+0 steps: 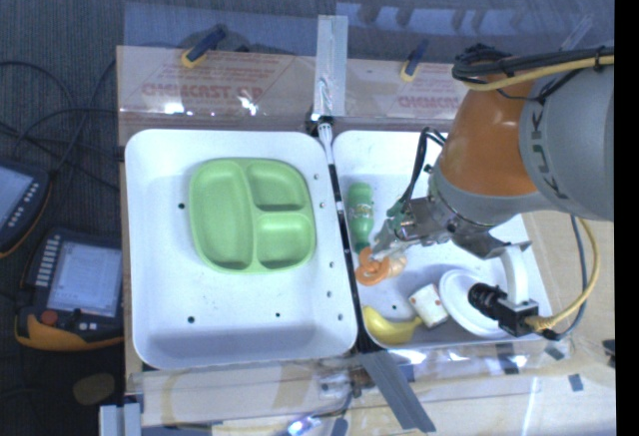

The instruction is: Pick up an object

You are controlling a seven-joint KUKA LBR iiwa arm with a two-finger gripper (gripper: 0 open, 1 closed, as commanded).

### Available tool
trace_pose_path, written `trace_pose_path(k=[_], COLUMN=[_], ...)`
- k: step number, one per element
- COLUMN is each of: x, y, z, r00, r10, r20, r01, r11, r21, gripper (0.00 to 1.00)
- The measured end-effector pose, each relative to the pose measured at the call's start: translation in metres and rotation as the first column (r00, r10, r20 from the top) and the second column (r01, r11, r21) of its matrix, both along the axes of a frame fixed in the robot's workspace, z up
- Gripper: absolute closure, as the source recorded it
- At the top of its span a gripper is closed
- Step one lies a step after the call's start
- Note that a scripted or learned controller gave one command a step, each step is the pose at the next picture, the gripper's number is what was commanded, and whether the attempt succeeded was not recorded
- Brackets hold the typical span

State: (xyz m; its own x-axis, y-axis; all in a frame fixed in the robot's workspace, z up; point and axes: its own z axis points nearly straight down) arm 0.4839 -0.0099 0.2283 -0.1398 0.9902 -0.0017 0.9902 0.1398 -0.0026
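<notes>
1. The fingers of the gripper [391,236] are low in the right bin [384,150], near its left wall. Whether they are spread or pressed together I cannot tell; nothing shows clearly between them.
2. Just beneath and beside them lies an orange ring-like toy [375,269], the likeliest thing to pick. It looks light and somewhat soft, perhaps slippery plastic or rubber. Taking it across its rim would seem the surest hold.
3. A green bottle-shaped object [358,213] lies just above the orange toy, along the bin's left wall. It looks light, smooth and rounded, so it may roll out of a pinch.
4. A yellow banana [389,326] rests at the bin's front edge, with a small white piece marked red [426,303] beside it and a white round dish [477,302] to the right.
5. These things crowd together; the wall and the neighbours leave little room on the left side.
6. The left bin [160,254] holds a green divided plate [252,215], well apart from the arm.
</notes>
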Motion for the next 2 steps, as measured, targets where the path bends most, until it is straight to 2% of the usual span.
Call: trace_pose_path(k=[1,2], x=[-0.001,0.001], y=[0.063,0.041], z=[0.026,0.168], r00=[0.995,0.999], r10=[-0.101,0.048], r20=[-0.001,0.002], r01=[0.101,-0.048], r11=[0.995,0.999], r21=[-0.002,-0.001], gripper=[1.0,1.0])
